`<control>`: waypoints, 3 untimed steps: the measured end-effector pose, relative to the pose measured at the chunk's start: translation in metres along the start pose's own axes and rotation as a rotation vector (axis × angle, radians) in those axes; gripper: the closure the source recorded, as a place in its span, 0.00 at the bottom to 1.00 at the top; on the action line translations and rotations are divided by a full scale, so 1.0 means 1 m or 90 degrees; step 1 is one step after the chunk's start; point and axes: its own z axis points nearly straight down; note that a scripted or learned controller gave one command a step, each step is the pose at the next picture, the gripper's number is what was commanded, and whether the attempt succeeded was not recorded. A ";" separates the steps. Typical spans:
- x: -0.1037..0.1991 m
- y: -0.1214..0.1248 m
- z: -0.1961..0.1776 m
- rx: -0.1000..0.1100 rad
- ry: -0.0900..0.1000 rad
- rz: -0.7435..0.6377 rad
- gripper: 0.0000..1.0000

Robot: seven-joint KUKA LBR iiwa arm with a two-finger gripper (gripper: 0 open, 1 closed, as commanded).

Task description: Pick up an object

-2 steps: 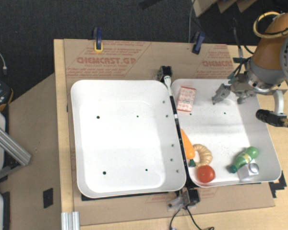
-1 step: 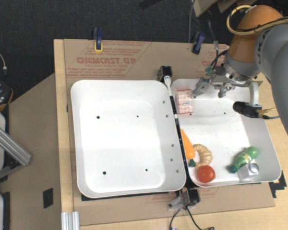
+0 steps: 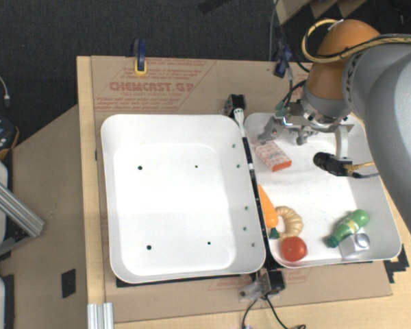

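Landmark: shallow white plastic right bin [image 3: 370, 184], one of two side by side on the brown cardboard-topped counter [image 3: 157, 81].
Left bin: shallow white plastic bin [image 3: 123, 184], touching the right bin's left wall.
Arm: grey with an orange band [image 3: 335, 53], over the right bin's far end.
Hand: metal two-finger hand [image 3: 291, 125], low over the far left part of the right bin; whether it is spread or closed cannot be told, and nothing is seen between its fingers.
Pink block: small pink-and-white rectangular block [image 3: 272, 156], just beside the hand, in the right bin's far left.
Carrot: orange toy carrot [image 3: 267, 210], along the right bin's left wall.
Pastry: tan curled toy pastry [image 3: 291, 219], touching the carrot.
Tomato: red round toy tomato [image 3: 294, 249], near corner of the right bin.
Green item: green toy vegetable [image 3: 348, 227], near right of the right bin, with a grey metallic piece [image 3: 355, 244] just beside it.
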 end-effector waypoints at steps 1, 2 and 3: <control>-0.022 -0.057 0.005 0.012 0.002 0.003 0.00; 0.002 -0.074 0.004 0.011 0.003 0.000 0.00; 0.000 -0.073 -0.006 0.009 0.002 0.001 1.00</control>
